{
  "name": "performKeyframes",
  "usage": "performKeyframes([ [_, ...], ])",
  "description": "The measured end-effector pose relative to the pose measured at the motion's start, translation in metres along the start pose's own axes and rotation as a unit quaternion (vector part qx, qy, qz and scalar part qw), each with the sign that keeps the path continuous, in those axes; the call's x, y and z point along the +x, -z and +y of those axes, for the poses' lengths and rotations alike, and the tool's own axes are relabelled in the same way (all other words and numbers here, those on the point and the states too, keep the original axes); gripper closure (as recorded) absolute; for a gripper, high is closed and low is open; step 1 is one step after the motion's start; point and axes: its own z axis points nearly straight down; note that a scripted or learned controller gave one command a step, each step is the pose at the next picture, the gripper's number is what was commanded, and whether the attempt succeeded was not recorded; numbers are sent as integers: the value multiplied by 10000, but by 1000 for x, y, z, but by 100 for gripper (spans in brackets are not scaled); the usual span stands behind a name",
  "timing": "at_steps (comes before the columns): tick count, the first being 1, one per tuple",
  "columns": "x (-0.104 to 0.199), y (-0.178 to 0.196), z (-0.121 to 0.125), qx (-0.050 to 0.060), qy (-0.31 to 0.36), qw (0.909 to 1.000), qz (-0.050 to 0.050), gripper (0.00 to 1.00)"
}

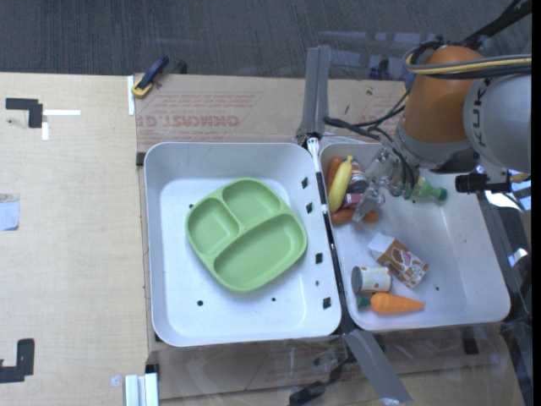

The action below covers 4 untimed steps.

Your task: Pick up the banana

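Observation:
The yellow banana lies along the left wall of the right bin, near its far corner, resting on an orange-red item. My gripper hangs low just right of the banana, over a small cluster of items. The arm's orange band and grey wrist reach in from the upper right. Nothing is visibly held between the fingers.
The left bin holds a green divided plate. In the right bin lie a carrot, a small white cup, a brown-and-white packet and a green bottle under the wrist. A metal divider stands between the bins at the back.

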Motion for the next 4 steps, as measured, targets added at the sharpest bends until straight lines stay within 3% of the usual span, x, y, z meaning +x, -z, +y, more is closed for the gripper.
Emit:
performKeyframes([
  [1,21,100,41,-23,-138,9999,-6,0],
  [2,28,65,-6,-21,1961,9806,8,0],
  [3,-18,-1,-84,-18,2080,9781,2,0],
  [4,-57,158,-97,-23,1853,9827,-26,0],
])
